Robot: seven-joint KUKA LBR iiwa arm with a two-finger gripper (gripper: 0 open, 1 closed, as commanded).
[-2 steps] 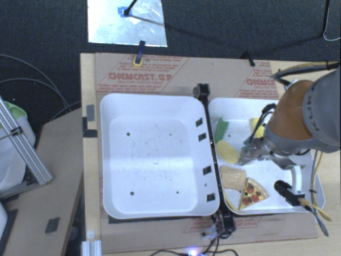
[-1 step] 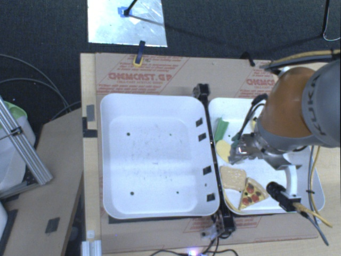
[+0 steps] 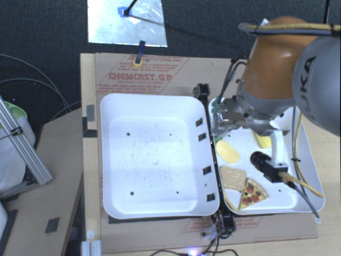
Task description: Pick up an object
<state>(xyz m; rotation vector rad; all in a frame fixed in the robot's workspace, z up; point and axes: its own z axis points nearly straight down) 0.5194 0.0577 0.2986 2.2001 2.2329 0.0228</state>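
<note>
I see the gripper low over the right bin, near its left wall at the far end; I cannot tell how its jaws stand. A yellow oval piece lies just nearer along that wall, with a toast slice and pizza slice in the bin's near-left corner.

the arm reaches in from the right, its hand lowered.
</note>
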